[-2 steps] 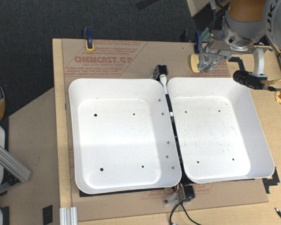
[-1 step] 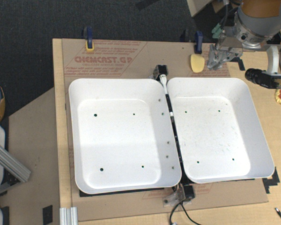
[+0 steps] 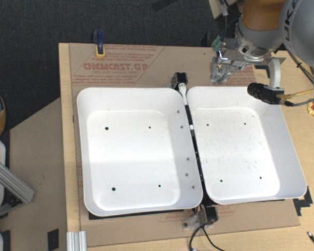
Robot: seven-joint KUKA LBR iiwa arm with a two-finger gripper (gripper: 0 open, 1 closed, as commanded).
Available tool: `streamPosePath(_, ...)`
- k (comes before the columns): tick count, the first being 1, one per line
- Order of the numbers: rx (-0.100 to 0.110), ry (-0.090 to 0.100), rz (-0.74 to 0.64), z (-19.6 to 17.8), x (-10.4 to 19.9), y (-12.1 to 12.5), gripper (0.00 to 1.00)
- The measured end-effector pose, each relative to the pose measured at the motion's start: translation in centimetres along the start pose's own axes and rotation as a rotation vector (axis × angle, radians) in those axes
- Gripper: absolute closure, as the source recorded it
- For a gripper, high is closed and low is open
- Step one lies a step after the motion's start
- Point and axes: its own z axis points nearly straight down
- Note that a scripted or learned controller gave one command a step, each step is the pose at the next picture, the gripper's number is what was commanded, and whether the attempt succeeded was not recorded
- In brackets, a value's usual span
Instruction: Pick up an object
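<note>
White bins: left bin [image 3: 89, 140] and right bin [image 3: 282, 140] below the fingers [image 3: 222, 72]; fingers seemingly grip nothing, their spread indiscernible.

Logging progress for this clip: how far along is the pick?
Done: nothing visibly. The gripper sits above the board beyond the right bin's far rim, with no object seen in it. In hand: nothing that can be seen. Left: the whole pick, though neither the right bin nor the left bin shows an object to take.

Two bins sat side by side on the table [image 3: 120, 61], the left bin [image 3: 133, 156] touching the right bin [image 3: 240, 150]; the gripper [image 3: 222, 72] hung behind the right bin.
</note>
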Motion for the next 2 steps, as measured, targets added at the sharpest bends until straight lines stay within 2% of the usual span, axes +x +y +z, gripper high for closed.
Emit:
streamPosePath(1,-0.009,-0.002,0.004,-4.9,-1.3,-2.9,1.0)
streamPosePath(2,-0.002,0.0,0.003,-5.8,-2.3,-5.2,1.0)
